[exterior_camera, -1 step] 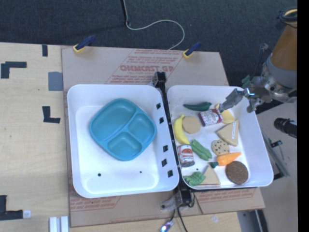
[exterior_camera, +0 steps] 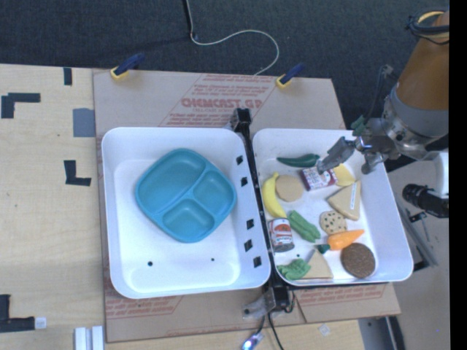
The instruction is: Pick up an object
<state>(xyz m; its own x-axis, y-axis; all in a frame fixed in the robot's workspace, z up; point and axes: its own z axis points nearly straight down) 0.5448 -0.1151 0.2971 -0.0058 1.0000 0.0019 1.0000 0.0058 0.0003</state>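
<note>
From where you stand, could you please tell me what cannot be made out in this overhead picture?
- Two-finger gripper: camera view, too blurred to judge its finger gap.
- Small printed packet: partly hidden beneath the gripper; contact unclear.
- Small red-labelled can: label too small to read.
- Grey arm: cut off by the right edge.

We note a blue divided plate [exterior_camera: 187, 194] lying in the left bin [exterior_camera: 117, 195]. Two clamps [exterior_camera: 127, 65] pin the cardboard sheet [exterior_camera: 211, 100] beneath; a white cable [exterior_camera: 233, 39] loops behind.
</note>
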